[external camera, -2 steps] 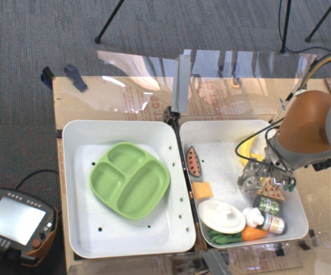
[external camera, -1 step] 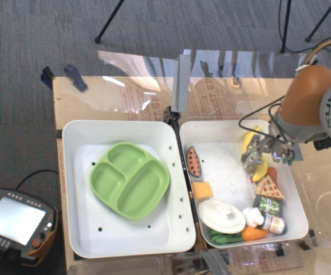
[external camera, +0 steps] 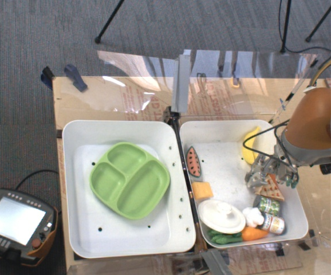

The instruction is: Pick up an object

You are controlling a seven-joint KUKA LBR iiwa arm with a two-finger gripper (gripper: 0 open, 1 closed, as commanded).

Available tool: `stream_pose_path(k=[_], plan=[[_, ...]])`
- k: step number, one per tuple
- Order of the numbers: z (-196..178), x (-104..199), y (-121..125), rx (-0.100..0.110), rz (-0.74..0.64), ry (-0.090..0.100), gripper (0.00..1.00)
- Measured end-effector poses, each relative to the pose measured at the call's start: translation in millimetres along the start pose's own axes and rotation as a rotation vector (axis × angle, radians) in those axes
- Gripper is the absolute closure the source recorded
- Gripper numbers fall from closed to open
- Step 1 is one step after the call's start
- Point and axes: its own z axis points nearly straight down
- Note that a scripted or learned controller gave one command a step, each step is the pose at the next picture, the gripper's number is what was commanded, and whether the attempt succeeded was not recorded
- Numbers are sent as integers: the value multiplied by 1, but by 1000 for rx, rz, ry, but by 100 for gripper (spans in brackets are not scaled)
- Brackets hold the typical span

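My gripper [external camera: 267,178] hangs low over the right side of the right bin [external camera: 228,132], under the arm's orange band [external camera: 311,122]. Directly beneath it lies a pizza-slice toy [external camera: 272,188], partly hidden by the gripper. A yellow banana [external camera: 249,145] sits just to the gripper's upper left. Two small cans [external camera: 268,205] [external camera: 274,224] lie just in front of the pizza slice. Whether anything is held is hidden from this angle.
The right bin also holds a watermelon slice [external camera: 193,161], an orange block [external camera: 202,190], a white lidded bowl [external camera: 221,215], a green item [external camera: 224,238], a carrot [external camera: 255,234] and a small white piece [external camera: 251,215]. A green divided plate [external camera: 130,179] lies in the left bin [external camera: 77,153].
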Motion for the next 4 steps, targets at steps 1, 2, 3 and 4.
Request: stream_pose_path(k=[1, 2, 3, 4], plan=[[1, 53, -15, 0, 146, 3, 0], [0, -1, 8, -1, 144, -1, 0], [1, 49, -15, 1, 147, 3, 0], [1, 33, 56, -2, 215, 2, 0]])
